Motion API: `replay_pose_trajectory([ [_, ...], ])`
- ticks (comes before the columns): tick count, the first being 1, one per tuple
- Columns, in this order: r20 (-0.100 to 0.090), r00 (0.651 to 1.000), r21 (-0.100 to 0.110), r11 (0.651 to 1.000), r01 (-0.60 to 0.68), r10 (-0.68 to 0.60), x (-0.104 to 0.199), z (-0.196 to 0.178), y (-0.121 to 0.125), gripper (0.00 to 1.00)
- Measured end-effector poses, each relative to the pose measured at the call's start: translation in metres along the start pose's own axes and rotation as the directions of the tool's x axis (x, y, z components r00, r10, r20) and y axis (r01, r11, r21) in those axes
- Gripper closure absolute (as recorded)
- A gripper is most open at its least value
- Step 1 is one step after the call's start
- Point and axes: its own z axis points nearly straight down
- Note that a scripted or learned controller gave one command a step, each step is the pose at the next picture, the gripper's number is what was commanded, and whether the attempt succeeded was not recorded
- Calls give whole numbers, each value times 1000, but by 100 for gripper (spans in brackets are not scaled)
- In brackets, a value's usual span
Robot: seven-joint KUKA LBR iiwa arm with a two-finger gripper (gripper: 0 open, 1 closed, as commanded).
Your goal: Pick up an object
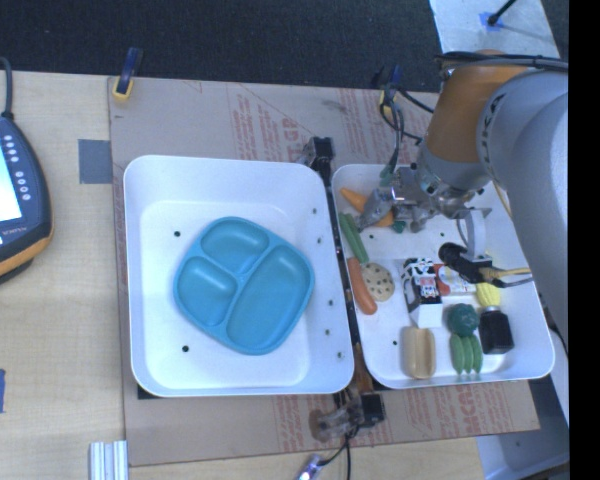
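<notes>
We find the two-finger gripper (395,211) low over the far end of the right-hand shallow white bin (540,363), beside a small orange carrot-shaped toy (353,199). Its hold cannot be told; nothing appears lifted, so the pick remains undone.

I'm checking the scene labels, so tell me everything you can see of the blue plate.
The blue plate is a rounded, sky-blue divided dish, plastic by its look, with three compartments: two smaller on its left, one large on its right. It lies flat, right way up, near the middle of the left white bin, turned at a slant to the bin's walls. Only the bin floor touches it.
</notes>
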Motion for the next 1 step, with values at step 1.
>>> replay_pose_trajectory([
  [1,1,1000,0,1000,-1,1,1,0,0,0],
])
